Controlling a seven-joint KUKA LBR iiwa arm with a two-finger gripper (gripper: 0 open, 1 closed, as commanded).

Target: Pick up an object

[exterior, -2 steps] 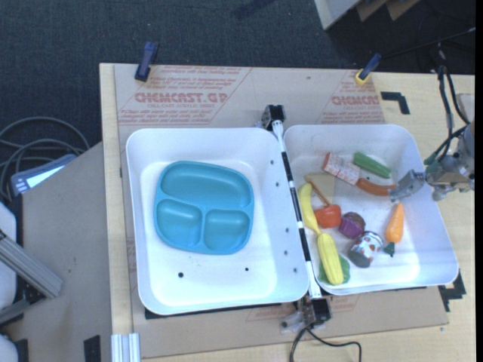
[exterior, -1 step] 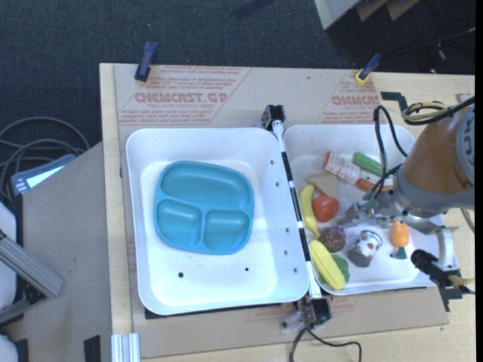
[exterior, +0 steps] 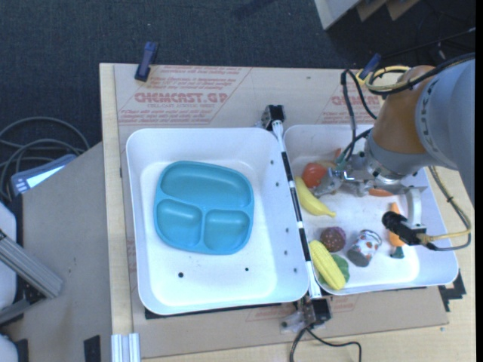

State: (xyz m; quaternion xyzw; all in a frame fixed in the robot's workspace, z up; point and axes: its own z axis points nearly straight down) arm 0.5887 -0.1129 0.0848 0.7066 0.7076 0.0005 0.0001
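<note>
White bins sit side by side on the tabletop (exterior: 189, 89). Inside the left bin (exterior: 143, 277) lies a blue divided plate (exterior: 204, 206). The right bin (exterior: 434, 266) holds a red tomato (exterior: 314, 175), a banana (exterior: 311, 200), a corn cob (exterior: 326, 264) and other small toys. The tool (exterior: 349, 178) hangs low beside the tomato; whether it pinches anything cannot be told.

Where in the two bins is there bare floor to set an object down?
Left bin: bare floor in front of the blue tray and along its sides. Right bin: crowded with tomato, banana, corn and gripper; a bare strip along the near wall.
</note>
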